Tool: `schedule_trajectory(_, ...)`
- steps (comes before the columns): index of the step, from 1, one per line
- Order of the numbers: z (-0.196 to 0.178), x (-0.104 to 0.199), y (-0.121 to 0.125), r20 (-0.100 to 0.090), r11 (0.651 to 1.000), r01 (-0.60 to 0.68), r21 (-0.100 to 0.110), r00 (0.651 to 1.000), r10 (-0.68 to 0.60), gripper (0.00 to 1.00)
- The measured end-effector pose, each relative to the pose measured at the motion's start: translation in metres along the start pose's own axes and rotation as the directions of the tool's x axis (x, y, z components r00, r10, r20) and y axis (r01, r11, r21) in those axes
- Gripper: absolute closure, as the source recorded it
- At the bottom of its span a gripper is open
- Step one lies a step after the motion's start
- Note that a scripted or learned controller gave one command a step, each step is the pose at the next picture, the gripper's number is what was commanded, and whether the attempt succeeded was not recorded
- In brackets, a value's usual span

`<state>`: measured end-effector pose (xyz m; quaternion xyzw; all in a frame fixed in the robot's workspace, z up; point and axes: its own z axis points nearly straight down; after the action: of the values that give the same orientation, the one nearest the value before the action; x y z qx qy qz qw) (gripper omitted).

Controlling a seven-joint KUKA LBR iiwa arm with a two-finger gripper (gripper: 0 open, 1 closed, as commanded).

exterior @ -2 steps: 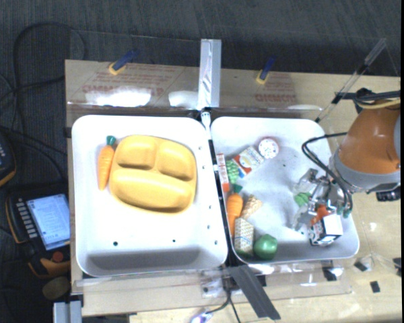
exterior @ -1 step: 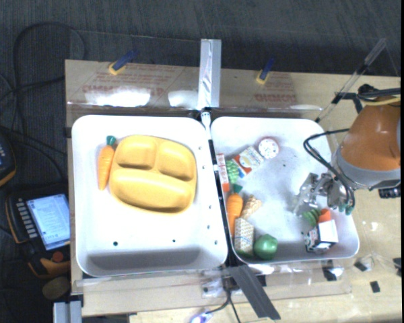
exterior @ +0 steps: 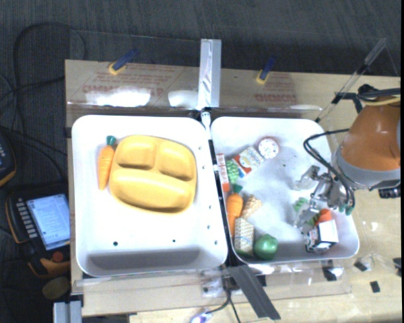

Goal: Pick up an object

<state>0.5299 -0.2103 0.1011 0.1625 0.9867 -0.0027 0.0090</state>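
- Orange band and grey casing mark the arm, which reaches in from the right so that its end effector [exterior: 318, 210] sits low inside the right bin [exterior: 283, 128], at that bin's right side.
- Whether the end effector is apart or together I cannot tell; metal parts and cables blur into one mass there.
- Just below the end effector, in the right bin's lower right corner, lies a small white box with red on it [exterior: 325, 233], with a bit of green just to its left. These are the nearest candidates, though nothing is visibly held.
- Along the right bin's left wall sit a carrot [exterior: 233, 204], a crinkled snack packet [exterior: 243, 234] and a green ball [exterior: 265, 247]; a round white lid [exterior: 268, 147] and a small packet [exterior: 249, 159] lie toward its top.
- The left bin [exterior: 87, 200] carries a yellow divided tray [exterior: 153, 172] with a second carrot [exterior: 106, 164] touching its left edge.
- Judged step: the descent or close phase of a grasp in the right bin's lower right corner, not yet a lift.
- The next move likely calls for a firm close on one item, then a straight rise clear of the bin wall; the crowded corner risks a pinch on two things or a slip.
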Motion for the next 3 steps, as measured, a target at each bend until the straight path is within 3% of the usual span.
schedule_trajectory(1,0.0096,0.0276,-0.0204,0.000,0.988,-0.155,-0.006,0.988,0.155,0.00)
schedule_trajectory(2,0.0092,0.0323,-0.0235,0.003,1.000,0.008,-0.002,1.000,-0.008,0.00)
schedule_trajectory(3,0.0094,0.0308,-0.0224,-0.001,0.998,0.058,-0.001,0.998,-0.058,0.00)
